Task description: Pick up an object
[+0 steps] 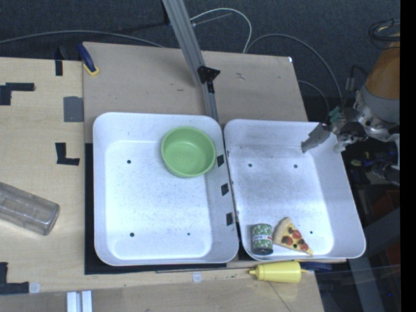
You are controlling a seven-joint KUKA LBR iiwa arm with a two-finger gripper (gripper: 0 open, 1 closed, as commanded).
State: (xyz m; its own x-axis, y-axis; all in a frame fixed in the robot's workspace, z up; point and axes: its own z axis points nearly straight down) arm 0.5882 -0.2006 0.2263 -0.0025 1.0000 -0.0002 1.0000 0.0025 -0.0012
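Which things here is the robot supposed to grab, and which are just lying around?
For the job, things in the bins it might pick:
green bowl, left bin
small can, right bin
toy pizza slice, right bin
gripper, over the right bin's far corner

Just lying about on the bench:
yellow bottle, in front of the right bin
clear plastic tube, far left

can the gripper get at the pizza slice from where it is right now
Probably yes. The gripper hovers over the far right edge of the right bin, and the pizza slice lies flat near the front with open floor between; only the small can sits close beside it.
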